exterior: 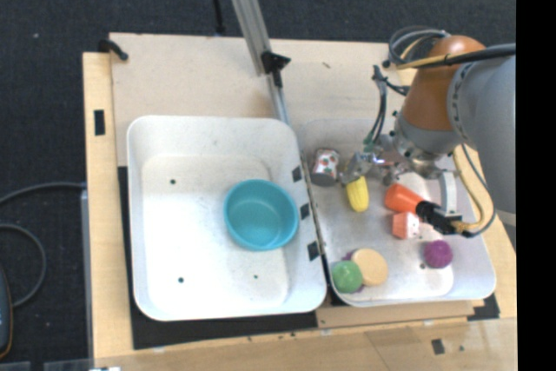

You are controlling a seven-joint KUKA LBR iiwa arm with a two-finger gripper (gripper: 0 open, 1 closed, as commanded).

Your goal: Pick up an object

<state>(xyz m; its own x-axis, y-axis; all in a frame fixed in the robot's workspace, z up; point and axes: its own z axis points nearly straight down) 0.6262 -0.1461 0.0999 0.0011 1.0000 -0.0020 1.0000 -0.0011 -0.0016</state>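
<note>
Risks in a crowded right bin.
The arm [452,100] hangs over the right bin [473,278], while the left bin [148,143] holds a blue bowl [261,215]. The gripper [369,165] sits just above the yellow corn piece [357,194]; whether it is clenched or released cannot be told. Descending, it could nudge the nearby speckled cup [324,167] or orange piece [401,198] and close on nothing.
</note>
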